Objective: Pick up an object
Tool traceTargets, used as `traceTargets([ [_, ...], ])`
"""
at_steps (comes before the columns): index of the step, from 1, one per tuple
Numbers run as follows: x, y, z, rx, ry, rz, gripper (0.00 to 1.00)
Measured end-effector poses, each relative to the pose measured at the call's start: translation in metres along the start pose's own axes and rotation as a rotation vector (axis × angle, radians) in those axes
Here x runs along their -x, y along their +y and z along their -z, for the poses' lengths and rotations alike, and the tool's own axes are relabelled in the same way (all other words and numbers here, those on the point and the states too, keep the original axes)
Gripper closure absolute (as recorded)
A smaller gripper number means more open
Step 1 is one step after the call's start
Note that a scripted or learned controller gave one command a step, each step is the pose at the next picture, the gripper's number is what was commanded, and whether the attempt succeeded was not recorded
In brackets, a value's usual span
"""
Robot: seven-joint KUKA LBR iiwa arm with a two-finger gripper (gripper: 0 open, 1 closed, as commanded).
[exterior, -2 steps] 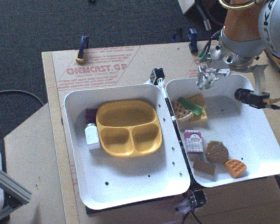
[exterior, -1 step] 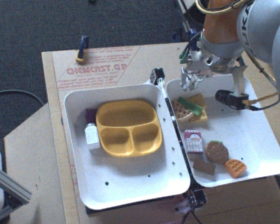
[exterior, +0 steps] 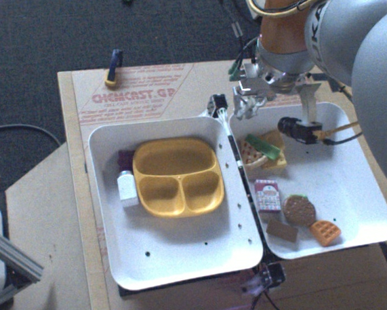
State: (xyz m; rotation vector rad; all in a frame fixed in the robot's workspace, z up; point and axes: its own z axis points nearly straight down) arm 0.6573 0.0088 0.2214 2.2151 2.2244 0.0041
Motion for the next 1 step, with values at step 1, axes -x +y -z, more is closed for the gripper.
traceTargets([
  [1, -0.0007, -0.0122, 0.0093, -0.005, 0.0, -0.004, 1.0],
])
